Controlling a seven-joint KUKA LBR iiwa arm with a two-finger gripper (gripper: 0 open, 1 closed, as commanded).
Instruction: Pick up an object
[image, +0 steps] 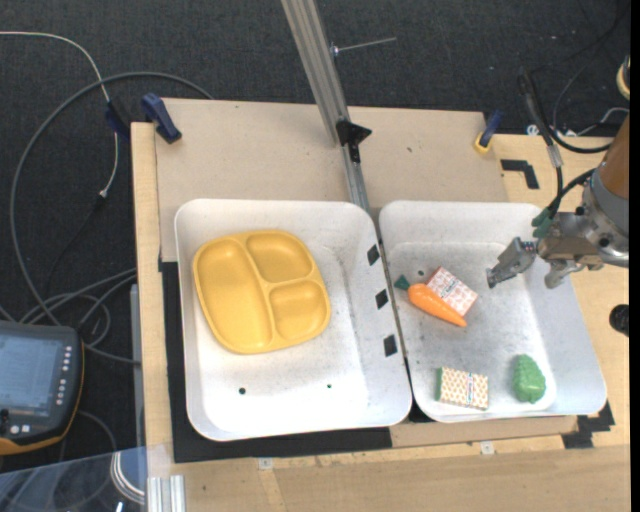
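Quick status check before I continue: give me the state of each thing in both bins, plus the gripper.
gripper: fingers open, holding nothing, over the right bin's upper right part.
yellow divided plate: lying flat in the left bin, compartments bare.
carrot: lying on its side in the right bin, touching the patterned box.
patterned box: lying tilted beside the carrot.
second patterned box: lying flat near the right bin's front edge.
green object: resting at the right bin's front right, apart from the others.

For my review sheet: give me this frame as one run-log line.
hand: open, over right bin, holding nothing | right bin: carrot, two patterned boxes, green toy | left bin: yellow divided plate
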